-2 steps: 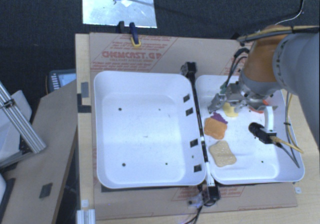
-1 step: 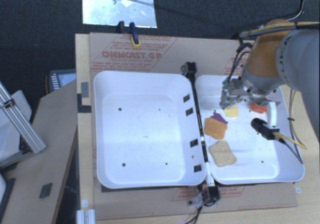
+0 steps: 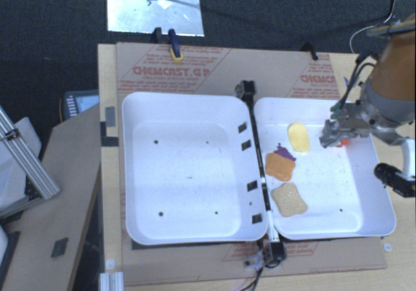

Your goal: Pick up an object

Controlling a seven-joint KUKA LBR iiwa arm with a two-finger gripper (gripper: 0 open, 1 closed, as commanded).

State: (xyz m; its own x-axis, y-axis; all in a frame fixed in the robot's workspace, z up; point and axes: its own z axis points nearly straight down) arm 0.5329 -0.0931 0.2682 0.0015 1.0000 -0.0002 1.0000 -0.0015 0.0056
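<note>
Plausibly, nothing would be gripped if the gripper (image 3: 331,135), whose opening cannot be told, were lowered where it hangs in the right bin (image 3: 374,218), since the yellow piece (image 3: 298,137) lies just beside it, toward the divider

Even, bright overhead light; the white bins (image 3: 188,104) nearly wash out left of the gripper (image 3: 333,132); shadows soft and faint; slightly grainy, arm blurred.
</note>
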